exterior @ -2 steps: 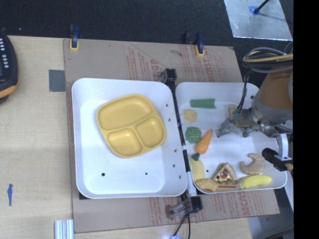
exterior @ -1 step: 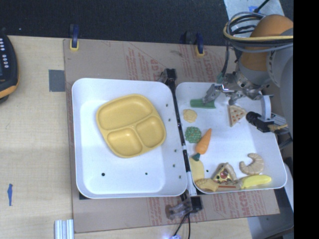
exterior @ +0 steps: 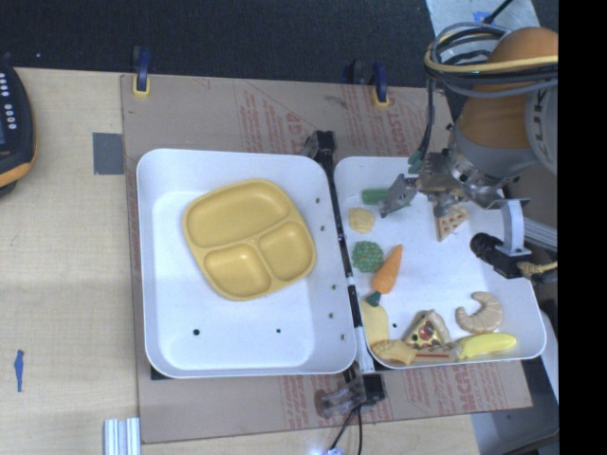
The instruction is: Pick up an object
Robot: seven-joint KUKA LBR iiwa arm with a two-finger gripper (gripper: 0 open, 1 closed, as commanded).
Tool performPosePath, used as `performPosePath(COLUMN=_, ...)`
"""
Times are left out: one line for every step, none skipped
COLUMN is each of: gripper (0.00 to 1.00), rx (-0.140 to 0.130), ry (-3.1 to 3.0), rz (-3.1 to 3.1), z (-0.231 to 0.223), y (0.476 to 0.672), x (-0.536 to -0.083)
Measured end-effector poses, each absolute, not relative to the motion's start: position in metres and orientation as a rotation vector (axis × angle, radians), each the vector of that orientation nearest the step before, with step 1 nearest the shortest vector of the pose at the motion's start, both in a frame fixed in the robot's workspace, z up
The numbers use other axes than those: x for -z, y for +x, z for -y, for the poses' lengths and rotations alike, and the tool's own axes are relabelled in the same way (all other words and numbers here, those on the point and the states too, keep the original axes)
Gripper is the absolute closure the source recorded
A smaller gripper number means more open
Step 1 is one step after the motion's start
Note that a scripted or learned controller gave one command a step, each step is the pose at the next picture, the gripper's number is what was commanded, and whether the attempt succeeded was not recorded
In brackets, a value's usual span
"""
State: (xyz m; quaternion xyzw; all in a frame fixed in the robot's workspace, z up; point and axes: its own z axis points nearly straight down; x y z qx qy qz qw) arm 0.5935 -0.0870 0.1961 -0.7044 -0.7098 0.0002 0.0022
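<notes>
My gripper (exterior: 424, 200) hangs over the back of the right bin (exterior: 432, 282), under the grey wrist with its orange band. Its fingers stand open, the left fingertip (exterior: 395, 199) close to a flat green piece (exterior: 374, 196), and nothing shows between them. A tan wedge-shaped slice (exterior: 451, 222) lies just right of the gripper. Further forward lie a pale yellow round piece (exterior: 361, 221), a broccoli floret (exterior: 368, 255) and a carrot (exterior: 387, 268). Along the front edge are a yellow block (exterior: 377, 322), a pizza slice (exterior: 429, 333), a croissant (exterior: 481, 312) and a banana (exterior: 487, 345).
The left bin (exterior: 171, 339) holds a yellow divided plate (exterior: 248, 238). A black part (exterior: 497, 255) juts over the right bin's right rim. Blue clamps (exterior: 141, 69) (exterior: 379, 83) pin the board at the back. A dark device (exterior: 11, 121) sits at the far left.
</notes>
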Motion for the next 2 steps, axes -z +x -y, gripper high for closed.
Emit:
performPosePath(gripper=0.00, rx=-0.004, ry=-2.216, rz=2.219, z=0.096, y=0.556, x=-0.096)
performPosePath(gripper=0.00, rx=-0.009, ry=-2.223, rz=2.212, z=0.154, y=0.472, x=-0.107)
